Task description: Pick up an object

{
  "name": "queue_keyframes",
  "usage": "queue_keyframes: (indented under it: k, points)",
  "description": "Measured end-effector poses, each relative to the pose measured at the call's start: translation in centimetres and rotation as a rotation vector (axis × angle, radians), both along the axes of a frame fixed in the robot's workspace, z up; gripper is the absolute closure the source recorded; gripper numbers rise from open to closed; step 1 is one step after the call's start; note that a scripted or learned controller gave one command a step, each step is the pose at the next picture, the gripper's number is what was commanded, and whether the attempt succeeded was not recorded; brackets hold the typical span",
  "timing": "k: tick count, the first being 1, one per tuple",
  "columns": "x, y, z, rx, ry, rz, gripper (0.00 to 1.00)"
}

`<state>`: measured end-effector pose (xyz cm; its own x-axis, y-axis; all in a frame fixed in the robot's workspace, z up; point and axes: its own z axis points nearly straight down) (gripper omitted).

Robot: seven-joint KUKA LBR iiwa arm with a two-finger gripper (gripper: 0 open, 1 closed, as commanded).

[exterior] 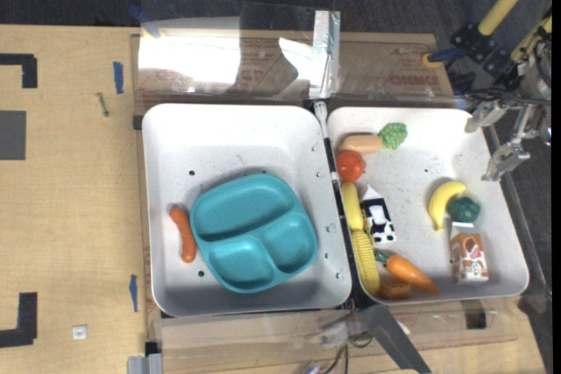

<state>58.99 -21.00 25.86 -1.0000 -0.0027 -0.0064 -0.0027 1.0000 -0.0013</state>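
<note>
Camera view: gripper (513, 136) at right edge of frame, above right bin (421, 123); cannot tell if it is open or shut, nothing seen in it. Banana (443, 199) lies right of middle in that bin: likely light, hard plastic, slippery, curved; grab across middle. Green ball (465, 208) touches banana. Arm cut off at frame edge.

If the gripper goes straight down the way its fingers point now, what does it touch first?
Probably the right edge of the right bin, or bare bin floor just inside it. The gripper hangs over that rim; the banana lies further left. Depth is unclear from this one slanted view.
</note>
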Motion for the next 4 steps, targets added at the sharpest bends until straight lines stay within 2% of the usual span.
queue_keyframes:
  k: [1, 2, 3, 4]
  points:
    - [-8.0, -1.4, -12.0, 0.003, 0.010, -0.035, 0.00]
    - [-4.5, 3.0, -17.0, -0.001, -0.005, 0.024, 0.00]
    - [-4.1, 3.0, -15.6, -0.003, -0.018, 0.026, 1.00]
    - [-4.1, 3.1, -15.7, -0.003, -0.016, 0.026, 0.00]
